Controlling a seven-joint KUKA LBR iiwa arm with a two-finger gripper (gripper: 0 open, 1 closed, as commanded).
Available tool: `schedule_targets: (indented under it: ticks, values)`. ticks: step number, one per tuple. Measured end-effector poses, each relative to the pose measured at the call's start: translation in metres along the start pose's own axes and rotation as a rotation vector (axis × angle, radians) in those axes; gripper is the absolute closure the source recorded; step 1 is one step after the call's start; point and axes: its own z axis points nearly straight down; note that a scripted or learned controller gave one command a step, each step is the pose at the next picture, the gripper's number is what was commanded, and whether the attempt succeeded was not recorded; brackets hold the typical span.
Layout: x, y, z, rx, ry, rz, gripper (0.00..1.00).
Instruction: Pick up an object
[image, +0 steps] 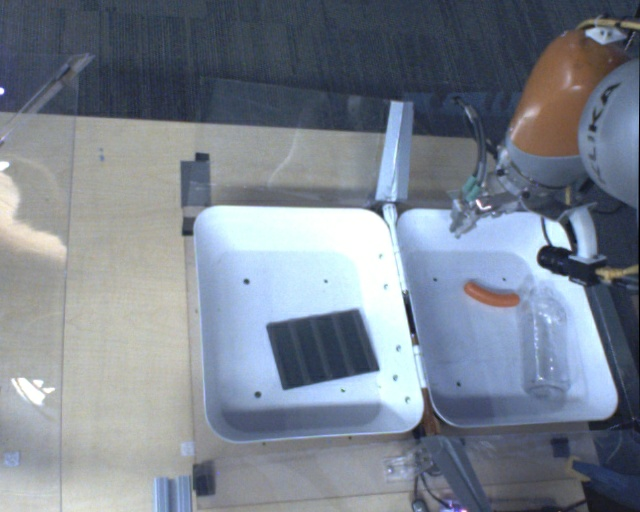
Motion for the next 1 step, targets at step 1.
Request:
schedule_targets:
  ticks: [1]
  values:
    - [0.0,-0.0002,0.0006,0.001,0.0,0.0,0.0]
